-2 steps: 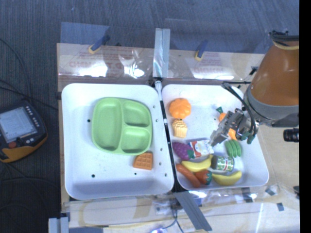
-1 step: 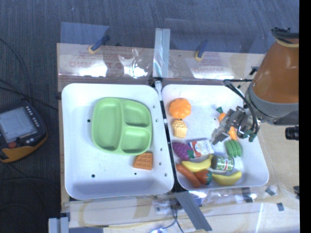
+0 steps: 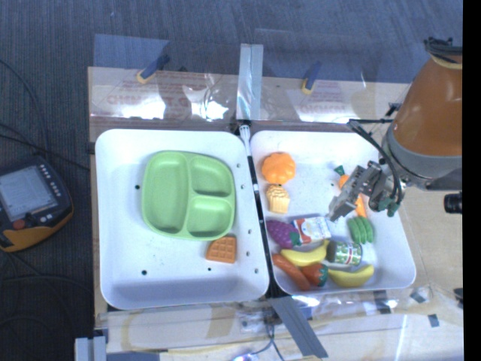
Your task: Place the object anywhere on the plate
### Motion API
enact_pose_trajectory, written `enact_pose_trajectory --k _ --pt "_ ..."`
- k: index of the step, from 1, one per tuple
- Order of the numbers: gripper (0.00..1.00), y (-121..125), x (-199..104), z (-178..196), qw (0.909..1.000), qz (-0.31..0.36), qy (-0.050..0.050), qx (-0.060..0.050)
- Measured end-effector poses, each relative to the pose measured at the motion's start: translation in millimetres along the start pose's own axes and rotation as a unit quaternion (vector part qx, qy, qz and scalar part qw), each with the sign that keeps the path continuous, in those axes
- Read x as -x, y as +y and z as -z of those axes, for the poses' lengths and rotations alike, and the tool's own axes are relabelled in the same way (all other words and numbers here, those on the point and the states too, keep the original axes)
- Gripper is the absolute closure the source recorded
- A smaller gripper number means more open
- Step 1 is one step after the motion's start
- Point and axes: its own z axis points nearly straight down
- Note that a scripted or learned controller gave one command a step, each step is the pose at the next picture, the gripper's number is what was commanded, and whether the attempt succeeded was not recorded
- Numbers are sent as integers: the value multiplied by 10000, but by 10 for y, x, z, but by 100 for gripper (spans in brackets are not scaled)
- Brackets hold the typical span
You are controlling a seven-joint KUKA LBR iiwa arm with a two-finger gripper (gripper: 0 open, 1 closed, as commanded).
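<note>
The green divided plate (image 3: 188,194) lies in the left bin (image 3: 120,277). An orange waffle (image 3: 222,250) sits on the bin floor just off the plate's lower right corner. My gripper (image 3: 346,200) hangs low over the right bin (image 3: 391,277), near its right side. It is just above a white and red carton (image 3: 310,230) and beside an orange carrot piece (image 3: 361,204) and a green vegetable (image 3: 361,229). I see nothing clearly held in it.
The right bin also holds an orange fruit (image 3: 278,167), a pale yellow block (image 3: 278,198), purple grapes (image 3: 279,233), a banana (image 3: 304,256), a can (image 3: 346,253) and other toy foods. A central ridge (image 3: 255,201) divides the bins. A handheld controller (image 3: 30,198) lies far left.
</note>
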Motion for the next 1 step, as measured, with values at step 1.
enact_pose_trajectory --k 1 --pt "100 786 -268 -464 9864 1644 33 -5"
